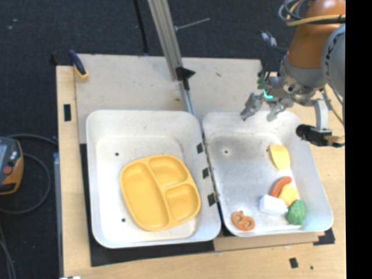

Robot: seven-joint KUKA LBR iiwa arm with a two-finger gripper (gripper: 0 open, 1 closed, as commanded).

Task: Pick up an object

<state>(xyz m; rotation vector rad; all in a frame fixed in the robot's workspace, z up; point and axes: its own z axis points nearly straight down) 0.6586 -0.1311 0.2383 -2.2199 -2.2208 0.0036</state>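
Up top, hand [260, 110] spread wide, holding nothing; arm [317, 34] cut off at right.

Bright, even light falls from above, nearly washing out the white bins [145, 124]. Shadows are soft and short; the dark floor [35, 16] looks grainy. Edges are slightly soft throughout.

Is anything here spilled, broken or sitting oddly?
Nothing looks spilled or broken. The yellow divided tray lies flat but turned askew in the left bin. The toy foods bunch in the right bin's lower right corner, the white block touching its neighbours. The gripper hangs over that bin's top edge.
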